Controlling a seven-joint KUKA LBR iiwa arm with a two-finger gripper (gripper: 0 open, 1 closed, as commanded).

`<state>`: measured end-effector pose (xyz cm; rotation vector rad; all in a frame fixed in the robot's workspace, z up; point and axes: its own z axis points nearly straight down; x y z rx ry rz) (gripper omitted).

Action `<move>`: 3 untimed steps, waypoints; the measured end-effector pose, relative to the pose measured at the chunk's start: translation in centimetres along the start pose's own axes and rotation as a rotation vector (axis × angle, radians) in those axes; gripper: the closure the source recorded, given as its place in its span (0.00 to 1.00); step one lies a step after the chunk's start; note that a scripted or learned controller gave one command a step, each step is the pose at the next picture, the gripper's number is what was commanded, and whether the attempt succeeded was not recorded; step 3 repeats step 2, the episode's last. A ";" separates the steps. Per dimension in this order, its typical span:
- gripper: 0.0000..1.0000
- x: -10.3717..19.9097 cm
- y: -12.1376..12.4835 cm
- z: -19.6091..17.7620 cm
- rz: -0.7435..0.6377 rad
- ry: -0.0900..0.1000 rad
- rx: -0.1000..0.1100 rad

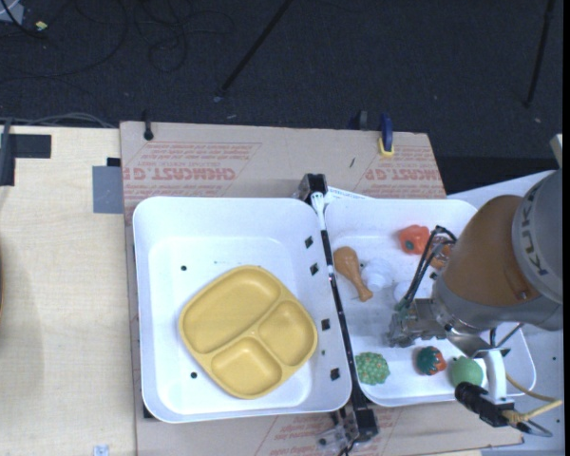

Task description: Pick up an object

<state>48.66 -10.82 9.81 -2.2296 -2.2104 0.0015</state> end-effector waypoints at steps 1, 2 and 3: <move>1.00 10.3 2.9 -9.5 -0.019 0.003 -0.010; 1.00 10.1 -1.2 -24.7 -0.010 0.002 -0.016; 1.00 10.1 -1.2 -24.7 -0.010 0.002 -0.016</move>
